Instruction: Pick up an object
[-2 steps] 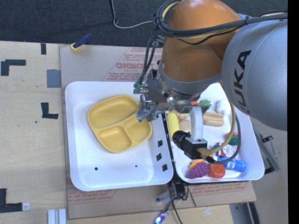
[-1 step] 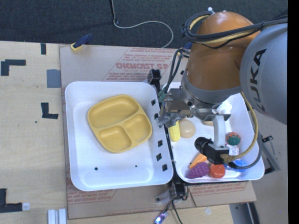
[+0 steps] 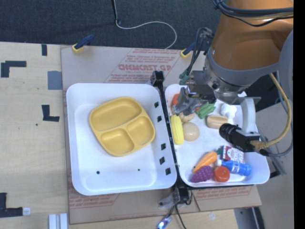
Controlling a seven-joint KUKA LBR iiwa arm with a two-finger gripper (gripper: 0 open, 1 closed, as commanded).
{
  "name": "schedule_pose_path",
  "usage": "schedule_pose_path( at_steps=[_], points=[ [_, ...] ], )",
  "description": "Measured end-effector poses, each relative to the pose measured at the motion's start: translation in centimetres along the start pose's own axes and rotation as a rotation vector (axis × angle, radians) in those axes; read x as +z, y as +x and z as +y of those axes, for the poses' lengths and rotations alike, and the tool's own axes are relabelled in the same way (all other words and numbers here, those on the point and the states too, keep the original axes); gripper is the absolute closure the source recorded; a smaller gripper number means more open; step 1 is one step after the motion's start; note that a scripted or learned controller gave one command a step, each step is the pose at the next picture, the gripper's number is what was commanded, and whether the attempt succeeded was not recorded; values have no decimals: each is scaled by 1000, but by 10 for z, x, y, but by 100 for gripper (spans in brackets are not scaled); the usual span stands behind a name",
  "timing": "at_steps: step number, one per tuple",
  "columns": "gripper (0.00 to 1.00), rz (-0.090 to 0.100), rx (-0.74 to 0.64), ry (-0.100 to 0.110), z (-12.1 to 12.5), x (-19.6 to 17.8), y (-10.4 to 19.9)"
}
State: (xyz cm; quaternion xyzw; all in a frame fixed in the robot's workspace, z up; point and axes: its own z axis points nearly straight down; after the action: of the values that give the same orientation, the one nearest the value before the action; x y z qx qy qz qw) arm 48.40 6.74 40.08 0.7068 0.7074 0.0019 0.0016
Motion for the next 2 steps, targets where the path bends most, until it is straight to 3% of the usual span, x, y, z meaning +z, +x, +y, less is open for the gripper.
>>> schedule_pose_path(
  at_steps=[1, 2],
  points=[
    [100, 1, -6, 3, 0, -31, 58],
    [100, -5, -4, 19, -3, 91, 93]
  ],
)
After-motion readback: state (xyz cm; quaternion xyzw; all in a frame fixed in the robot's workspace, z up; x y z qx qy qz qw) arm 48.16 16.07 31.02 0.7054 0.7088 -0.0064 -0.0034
